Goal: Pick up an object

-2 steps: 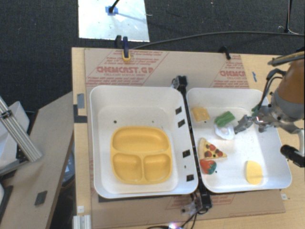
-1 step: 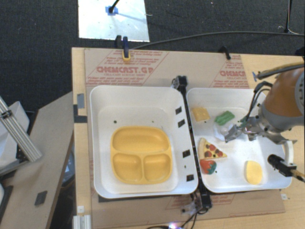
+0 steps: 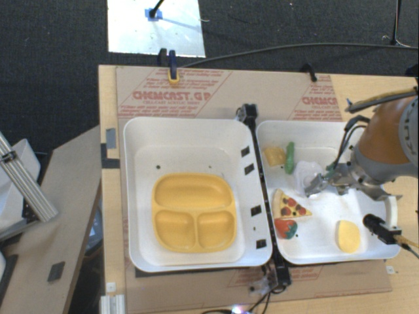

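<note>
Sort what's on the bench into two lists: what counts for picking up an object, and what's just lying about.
For the job:
pincer, low in the right bin
clear plastic piece, right by the pincer
pizza slice toy
green piece
yellow chunk
red toy
yellow oval

Just lying about:
yellow divided tray in the left bin
blue clamp

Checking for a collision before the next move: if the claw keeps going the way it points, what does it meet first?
The claw points toward the view's left, at the clear crumpled plastic right at its tips. That would likely come first, with the green object beyond it. Height above the bin floor is unclear.
</note>
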You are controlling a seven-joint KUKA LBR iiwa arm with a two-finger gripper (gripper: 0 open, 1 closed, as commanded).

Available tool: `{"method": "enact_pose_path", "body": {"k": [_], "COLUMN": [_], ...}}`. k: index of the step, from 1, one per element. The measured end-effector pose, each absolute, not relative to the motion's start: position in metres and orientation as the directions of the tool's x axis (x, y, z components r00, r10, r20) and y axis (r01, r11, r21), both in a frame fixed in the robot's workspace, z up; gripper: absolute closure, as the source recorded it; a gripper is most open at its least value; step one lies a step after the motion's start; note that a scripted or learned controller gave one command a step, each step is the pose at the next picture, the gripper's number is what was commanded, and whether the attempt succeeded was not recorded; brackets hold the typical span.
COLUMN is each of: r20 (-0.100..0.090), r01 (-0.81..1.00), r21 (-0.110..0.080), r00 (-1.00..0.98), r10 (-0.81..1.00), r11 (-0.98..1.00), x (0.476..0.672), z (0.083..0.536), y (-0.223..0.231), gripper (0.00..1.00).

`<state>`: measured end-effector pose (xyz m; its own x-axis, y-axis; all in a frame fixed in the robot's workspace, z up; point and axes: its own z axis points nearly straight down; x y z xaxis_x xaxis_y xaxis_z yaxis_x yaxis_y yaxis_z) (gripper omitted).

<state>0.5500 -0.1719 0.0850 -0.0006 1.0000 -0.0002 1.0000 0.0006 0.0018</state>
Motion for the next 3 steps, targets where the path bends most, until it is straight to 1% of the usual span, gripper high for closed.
{"method": "enact_pose_path", "body": {"k": [1, 2, 3], "r20": [-0.001, -0.002, -0.002], "r01": [1.0, 1.0, 1.0], "r21": [0.007, 0.006, 0.006], "r00": [-0.001, 0.0, -0.005], "r10": [1.0, 1.0, 1.0], "r11": [0.001, 0.0, 0.005], "x": [0.552, 0.546, 0.552], "z": [0.098, 0.157, 0.203], "y": [-0.172, -0.177, -0.174], "gripper": [1.0, 1.0, 1.0]}}
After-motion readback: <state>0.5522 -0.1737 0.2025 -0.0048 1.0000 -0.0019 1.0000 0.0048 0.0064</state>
